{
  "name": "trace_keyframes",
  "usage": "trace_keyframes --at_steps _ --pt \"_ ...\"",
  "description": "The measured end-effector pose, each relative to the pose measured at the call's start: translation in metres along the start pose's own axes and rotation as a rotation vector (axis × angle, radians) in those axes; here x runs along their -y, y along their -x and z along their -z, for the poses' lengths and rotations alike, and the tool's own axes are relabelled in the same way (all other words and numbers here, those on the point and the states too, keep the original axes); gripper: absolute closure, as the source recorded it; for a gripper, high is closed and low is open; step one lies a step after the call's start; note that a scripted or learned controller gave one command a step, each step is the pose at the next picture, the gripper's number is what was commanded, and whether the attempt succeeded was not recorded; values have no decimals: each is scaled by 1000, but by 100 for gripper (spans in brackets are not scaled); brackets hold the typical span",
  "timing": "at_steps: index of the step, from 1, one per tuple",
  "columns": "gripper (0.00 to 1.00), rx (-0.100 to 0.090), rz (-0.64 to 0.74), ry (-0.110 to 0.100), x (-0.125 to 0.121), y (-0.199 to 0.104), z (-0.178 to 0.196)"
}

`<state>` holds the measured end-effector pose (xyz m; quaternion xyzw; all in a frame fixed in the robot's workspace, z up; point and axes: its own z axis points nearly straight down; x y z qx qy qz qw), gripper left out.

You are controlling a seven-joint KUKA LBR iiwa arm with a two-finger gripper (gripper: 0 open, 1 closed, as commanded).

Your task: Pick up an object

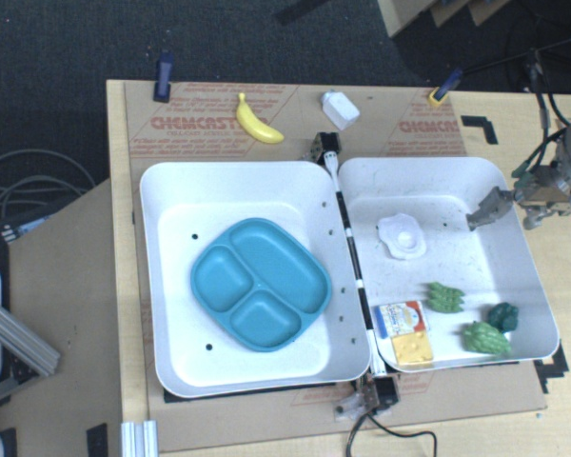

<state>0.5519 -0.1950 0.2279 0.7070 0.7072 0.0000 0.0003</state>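
Robot gripper [493, 209] hovers at the right bin's [476, 171] edge, jaw state unclear, nothing picked up yet.

The bench [124, 255] is a pale wooden surface covered in its middle by a sheet of brown cardboard [209, 122] printed with red lettering. Two shallow white bins rest side by side on the cardboard, their inner rims touching: the left bin [157, 217] and the right bin [533, 284]. Behind the left bin, a yellow toy banana [257, 122] lies on the cardboard. Farther right, near the back of the seam between the bins, sits a small white block [341, 109]. A blue clamp [163, 76] grips the back edge at the left, and a blue and yellow clamp [444, 88] stands at the back right.
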Motion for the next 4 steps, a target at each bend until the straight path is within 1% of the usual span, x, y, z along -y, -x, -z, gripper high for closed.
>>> trace_keyframes --at_steps 1,2,3,4 --pt "0 -1 0 -2 66 -43 -39" --pt "0 1 0 5 57 -52 -142" --pt "100 1 -2 4 58 -51 -133" --pt "100 -1 1 0 37 -112 -43"
